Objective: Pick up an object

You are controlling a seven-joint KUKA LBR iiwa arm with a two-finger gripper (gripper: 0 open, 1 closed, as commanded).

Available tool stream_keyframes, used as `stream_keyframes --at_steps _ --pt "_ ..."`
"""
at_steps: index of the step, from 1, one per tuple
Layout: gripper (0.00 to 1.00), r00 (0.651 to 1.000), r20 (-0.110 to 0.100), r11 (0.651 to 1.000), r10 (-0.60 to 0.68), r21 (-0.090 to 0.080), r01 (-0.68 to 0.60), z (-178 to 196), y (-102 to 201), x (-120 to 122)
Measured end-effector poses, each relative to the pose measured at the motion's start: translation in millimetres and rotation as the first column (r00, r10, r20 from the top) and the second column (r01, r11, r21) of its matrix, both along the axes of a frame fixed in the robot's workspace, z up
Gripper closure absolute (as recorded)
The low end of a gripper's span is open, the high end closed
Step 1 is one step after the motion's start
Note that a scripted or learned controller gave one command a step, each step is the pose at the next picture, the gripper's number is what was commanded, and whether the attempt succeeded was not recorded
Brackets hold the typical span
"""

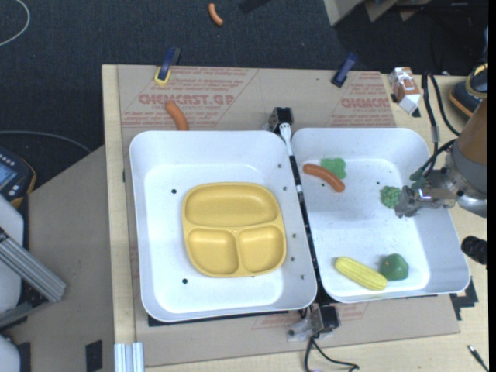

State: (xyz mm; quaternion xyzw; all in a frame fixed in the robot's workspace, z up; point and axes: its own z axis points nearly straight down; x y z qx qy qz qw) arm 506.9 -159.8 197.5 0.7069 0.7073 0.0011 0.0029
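The bench (232, 91) stands on a dark carpet floor (93, 22). The left bin (147, 208) contains a yellow divided plate (232, 229). The right bin (434, 231) contains a sausage (323, 177), a corn cob (359, 273), a green pepper (394, 266) and broccoli (390, 197). The hand (404, 204) touches the broccoli; I cannot tell its opening.

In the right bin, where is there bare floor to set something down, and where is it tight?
Bare floor lies mid-bin, between the sausage above and the corn below. It is tight on the right, where the gripper meets the broccoli, and around the green pepper.
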Motion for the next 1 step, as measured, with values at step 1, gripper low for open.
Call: stream_keyframes --at_steps 1 --pt "1.0 1.0 0.0 1.0 0.0 0.0 0.0 29.4 -0.3 1.2"
